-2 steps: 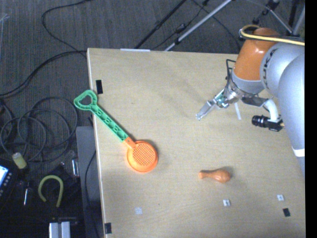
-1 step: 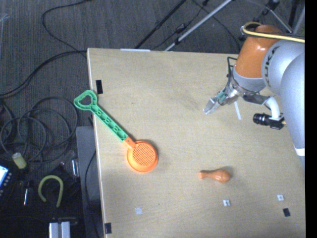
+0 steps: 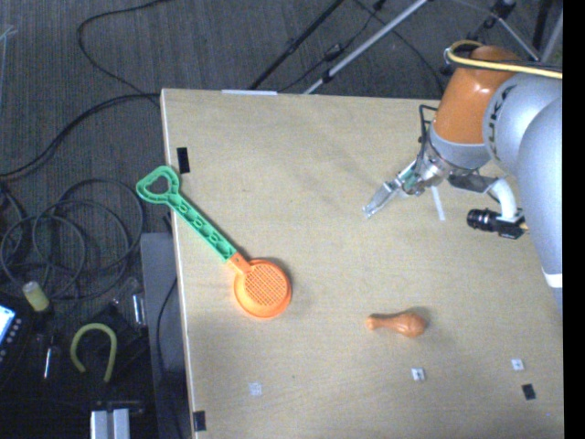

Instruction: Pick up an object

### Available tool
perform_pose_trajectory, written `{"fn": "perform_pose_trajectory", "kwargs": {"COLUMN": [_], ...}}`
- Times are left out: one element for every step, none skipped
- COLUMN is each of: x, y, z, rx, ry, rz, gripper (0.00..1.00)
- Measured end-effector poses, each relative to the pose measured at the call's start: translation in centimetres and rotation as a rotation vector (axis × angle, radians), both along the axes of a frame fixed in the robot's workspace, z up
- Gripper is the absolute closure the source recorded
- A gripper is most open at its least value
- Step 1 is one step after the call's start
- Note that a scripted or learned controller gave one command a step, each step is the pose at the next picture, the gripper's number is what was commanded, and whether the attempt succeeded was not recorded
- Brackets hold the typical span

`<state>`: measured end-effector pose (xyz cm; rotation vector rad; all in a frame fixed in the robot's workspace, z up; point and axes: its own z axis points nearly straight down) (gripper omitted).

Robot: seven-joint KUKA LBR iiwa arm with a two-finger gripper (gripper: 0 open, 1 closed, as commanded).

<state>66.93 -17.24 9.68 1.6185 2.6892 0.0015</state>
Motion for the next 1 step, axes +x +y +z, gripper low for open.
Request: {"fn": "perform_pose_trajectory", "kwargs": {"x": [-0.06], "y": [-5.02], "z": [1.86], "rx": [0.000], "ry": [0.002], "rz": [-0.210], "gripper": [0.00]}}
